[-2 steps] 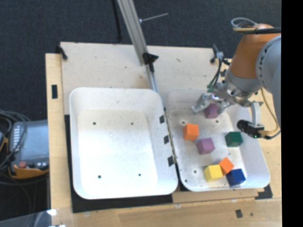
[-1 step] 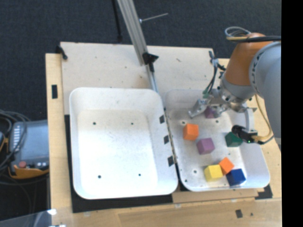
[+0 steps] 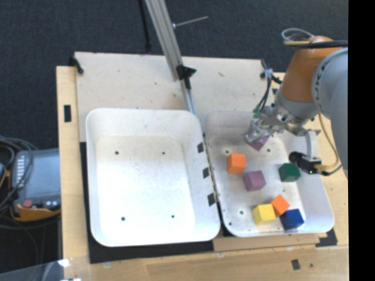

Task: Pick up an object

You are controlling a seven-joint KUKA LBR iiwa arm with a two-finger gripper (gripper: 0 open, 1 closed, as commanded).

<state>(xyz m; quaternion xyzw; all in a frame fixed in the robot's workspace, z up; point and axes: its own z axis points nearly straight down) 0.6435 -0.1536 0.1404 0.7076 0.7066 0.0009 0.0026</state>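
Camera view has the gripper (image 3: 258, 137) low over the right bin (image 3: 316, 215), toward its 12 o'clock end, with a small purple block (image 3: 258, 143) showing between and just under the fingertips. It looks pinched there, though only a corner of the block is clear, so the hold may be shallow.

My worry is that a grip on an edge or corner lets the block twist and drop as the arm rises.

The other pieces lie apart from it: an orange cube (image 3: 237, 163) at about 7 o'clock from the gripper, a second purple cube (image 3: 254, 180) at 6 o'clock, a green block (image 3: 289, 172) at 4 o'clock, and a yellow cube (image 3: 264, 213), small orange block (image 3: 280, 204) and blue cube (image 3: 292, 219) clustered at the bin's 6 o'clock end. None should be knocked.

No writing or brand is legible anywhere.
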